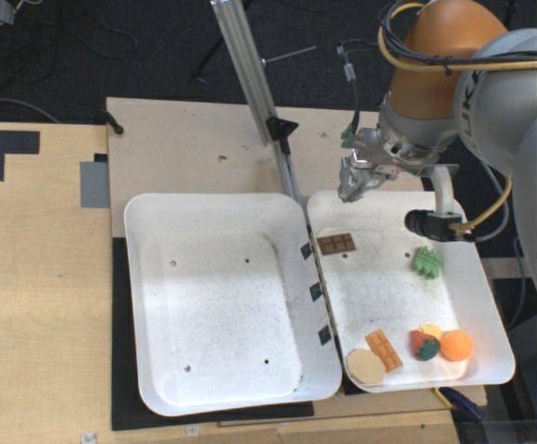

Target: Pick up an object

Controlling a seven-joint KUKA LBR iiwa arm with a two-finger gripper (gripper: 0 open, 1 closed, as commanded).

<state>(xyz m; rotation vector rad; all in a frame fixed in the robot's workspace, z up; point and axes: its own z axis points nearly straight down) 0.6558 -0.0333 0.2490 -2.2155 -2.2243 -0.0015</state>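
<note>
Several small objects lie in the right white bin: a brown chocolate bar upper left, a green toy right. The gripper hovers above the bin's upper-left rim.

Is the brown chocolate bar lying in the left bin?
No, the brown chocolate bar lies in the right bin, near its upper left corner, just below the gripper.

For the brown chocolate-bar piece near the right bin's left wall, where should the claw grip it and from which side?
Probably from straight above, closing across the narrow width of the chocolate bar. It lies flat with its long side left-right. Its left end sits close to the right bin wall, so fingers fit better in front and behind.
</note>
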